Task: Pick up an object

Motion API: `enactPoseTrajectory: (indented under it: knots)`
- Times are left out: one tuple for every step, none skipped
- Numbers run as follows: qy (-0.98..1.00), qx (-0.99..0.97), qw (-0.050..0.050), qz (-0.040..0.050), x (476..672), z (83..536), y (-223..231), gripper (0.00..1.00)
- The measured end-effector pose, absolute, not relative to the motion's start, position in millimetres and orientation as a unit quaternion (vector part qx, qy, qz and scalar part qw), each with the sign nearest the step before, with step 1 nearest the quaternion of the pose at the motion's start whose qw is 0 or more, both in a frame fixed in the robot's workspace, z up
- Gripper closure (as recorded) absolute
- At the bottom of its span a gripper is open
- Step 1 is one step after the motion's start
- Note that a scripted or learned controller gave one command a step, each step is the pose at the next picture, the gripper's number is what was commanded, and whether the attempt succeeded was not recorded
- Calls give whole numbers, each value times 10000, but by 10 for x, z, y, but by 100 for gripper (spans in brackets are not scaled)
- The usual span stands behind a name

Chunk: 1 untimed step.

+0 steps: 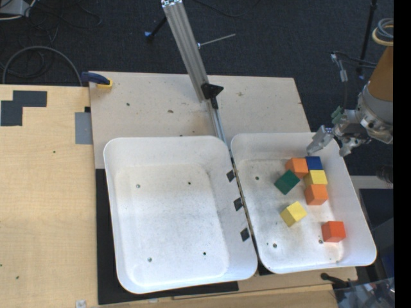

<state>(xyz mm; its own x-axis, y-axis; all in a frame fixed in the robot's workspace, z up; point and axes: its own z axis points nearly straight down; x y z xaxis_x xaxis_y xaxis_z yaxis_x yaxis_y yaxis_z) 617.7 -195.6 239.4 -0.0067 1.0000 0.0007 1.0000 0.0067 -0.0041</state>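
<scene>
White plastic forms both bins; the right bin [359, 252] holds all the blocks, the left bin [128, 172] sits beside it, the two rims touching along the middle

Task status: not done. No block is lifted. The gripper [334, 140] hangs over the far right corner of the right bin, above its rim and just beyond the block cluster. One finger [317, 141] points toward the bin, the other [349, 147] stands apart from it; the claw reads as released, with nothing between the fingers

Candidate objects, all resting on the bin floor:
- orange block [297, 167], touching the blue block [314, 163]
- yellow block [318, 178] on top of a second orange block [316, 194], as far as the slant allows a judgement
- green block [286, 183], just beside the cluster
- lone yellow block [293, 213], apart from the rest
- red-orange block [332, 231], well apart, near the right wall

Remaining, by judgement: descend onto one block, close, lift. The blue block lies nearest the gripper, but its neighbours crowd it; the isolated pieces offer cleaner finger clearance

Surface: pale board bench [257, 101], scuffed, with an aluminium strut [186, 43] slanting over it and a light wood table [38, 191] to the left. Room: dark carpet [276, 18] with loose cables [38, 56]
</scene>
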Motion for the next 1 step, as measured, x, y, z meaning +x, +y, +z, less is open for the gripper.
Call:
enactPoseTrajectory:
  knots:
    - [-7088, -7054, -23, -10, 6484, 2864, -2090, 0]
